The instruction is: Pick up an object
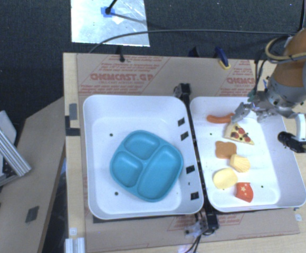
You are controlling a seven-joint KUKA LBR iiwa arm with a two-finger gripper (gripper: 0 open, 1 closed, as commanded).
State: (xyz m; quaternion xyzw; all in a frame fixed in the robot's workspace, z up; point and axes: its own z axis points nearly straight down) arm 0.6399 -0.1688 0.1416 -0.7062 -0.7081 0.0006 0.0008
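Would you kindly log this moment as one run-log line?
gripper: over right bin, above pizza slice | holding: nothing seen | nearby: sausage | left bin: blue tray

Even, bright light; soft shadows; sharp focus.

a blue divided plate (146,165) lies in the left white bin (97,141).

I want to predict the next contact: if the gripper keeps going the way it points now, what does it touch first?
Probably the pizza slice, just below the gripper, with the sausage close beside it; depth is unclear.
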